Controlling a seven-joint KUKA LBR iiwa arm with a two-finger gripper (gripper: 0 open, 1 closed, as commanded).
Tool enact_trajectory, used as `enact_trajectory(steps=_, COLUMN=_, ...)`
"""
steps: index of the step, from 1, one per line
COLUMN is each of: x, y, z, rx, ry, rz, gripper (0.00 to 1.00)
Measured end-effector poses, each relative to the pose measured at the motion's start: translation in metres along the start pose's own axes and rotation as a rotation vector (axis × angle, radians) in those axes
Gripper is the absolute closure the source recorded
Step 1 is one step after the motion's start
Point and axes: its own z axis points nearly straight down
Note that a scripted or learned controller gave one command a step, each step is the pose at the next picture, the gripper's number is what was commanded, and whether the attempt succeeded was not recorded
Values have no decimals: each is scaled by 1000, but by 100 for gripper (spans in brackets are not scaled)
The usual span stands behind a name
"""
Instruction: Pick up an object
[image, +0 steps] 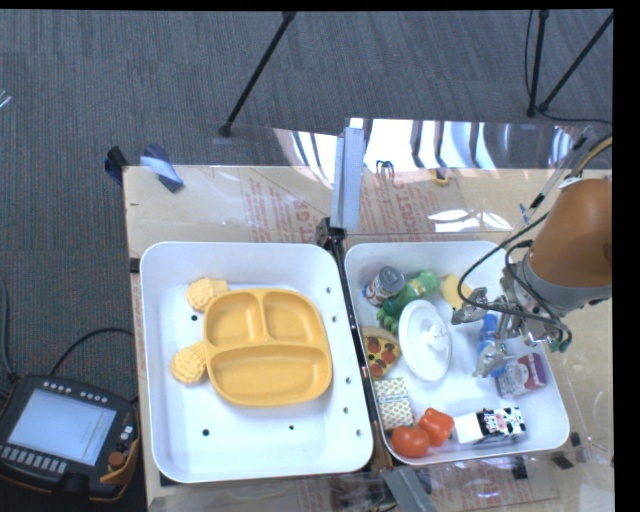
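Gripper (497, 345) — low in the right bin (556, 405), above a blue item (489, 324); jaw state I could not tell. To grip well, I judged it should centre on one piece — clear of the white lid (425, 340).

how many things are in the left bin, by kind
yellow three-compartment plastic plate: 1
yellow waffle-textured toy pieces: 2
total: 3
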Motion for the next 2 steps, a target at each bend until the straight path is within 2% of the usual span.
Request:
enact_trajectory(steps=1, x=-2, y=2, z=0, rx=3, ry=0, rz=-58, gripper=0)
enact_trajectory(steps=2, x=-36, y=80, z=0, rx=4, ry=12, rz=182, gripper=0)
